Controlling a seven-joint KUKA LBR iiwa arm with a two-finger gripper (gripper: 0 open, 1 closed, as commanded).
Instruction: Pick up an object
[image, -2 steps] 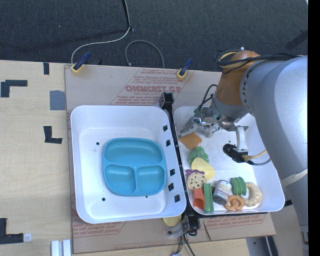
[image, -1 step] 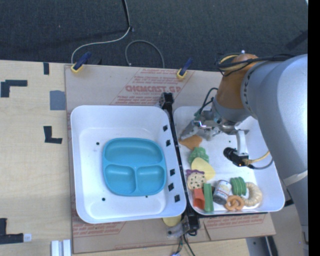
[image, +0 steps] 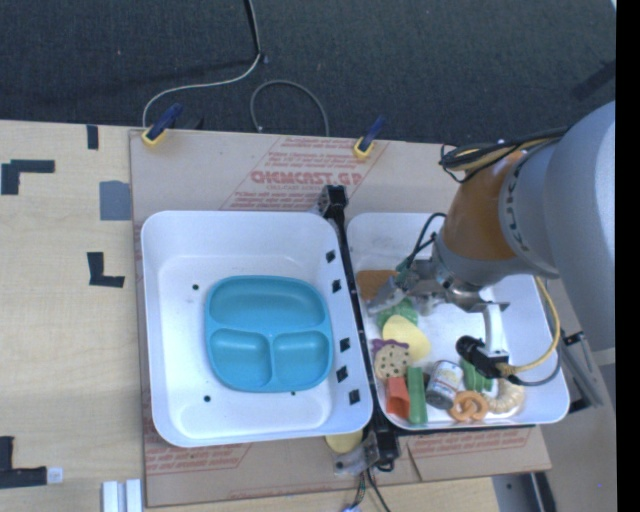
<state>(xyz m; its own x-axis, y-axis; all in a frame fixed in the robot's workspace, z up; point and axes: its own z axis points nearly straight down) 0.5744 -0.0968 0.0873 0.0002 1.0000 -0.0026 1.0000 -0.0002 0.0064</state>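
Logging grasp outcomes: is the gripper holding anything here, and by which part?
Cannot be told: the gripper is down among the toys in the right bin, its fingers hidden.

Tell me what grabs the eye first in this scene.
The blue divided plate lies alone in the left bin. The grey arm with its orange band reaches into the right bin, above a jumble of small toy foods, among them a yellow piece and a pretzel.

A single fixed camera looks down at a slant from above the counter (image: 60, 330), near enough to take in both white bins (image: 160, 300) side by side.
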